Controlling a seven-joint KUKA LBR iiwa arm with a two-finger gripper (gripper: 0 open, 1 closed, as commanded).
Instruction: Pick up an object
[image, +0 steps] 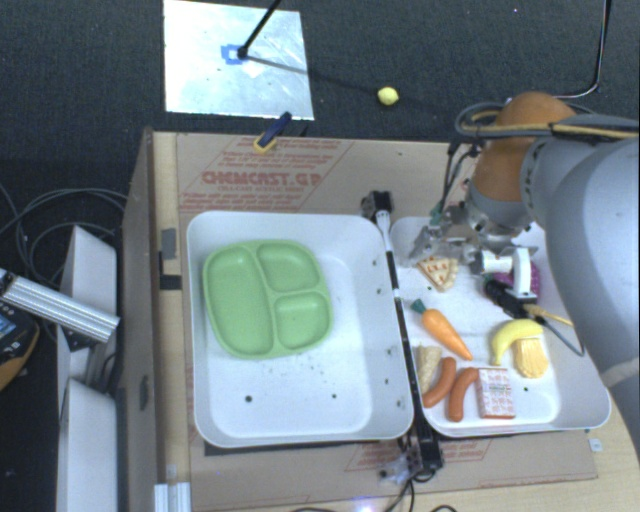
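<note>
Camera view: fixed above the bench, looking down at a slant on two white bins side by side.
Left bin (215, 395): holds a green divided plate (267, 297) and nothing else of note.
Right bin (575, 400): holds the toy foods — a pizza slice (438, 271) near the far end, a carrot (444, 331) in the middle, a banana (512, 335) towards the right, two sausages (449, 387) and a small red-and-white box (495, 392) at the near end.
Arm: reaches in from the right, its orange band above the far end of the right bin.
Gripper (440, 243): low over the far end of the right bin, just above the pizza slice and close to touching it.
Jaws: too cluttered and dim to read — I cannot tell whether they are spread or closed, and no object is seen between them.
Progress: nothing is lifted; every item lies on the bin floor. The approach looks made — the grasp and the lift are left.
Likely target: the pizza slice, judged from its nearness.
</note>
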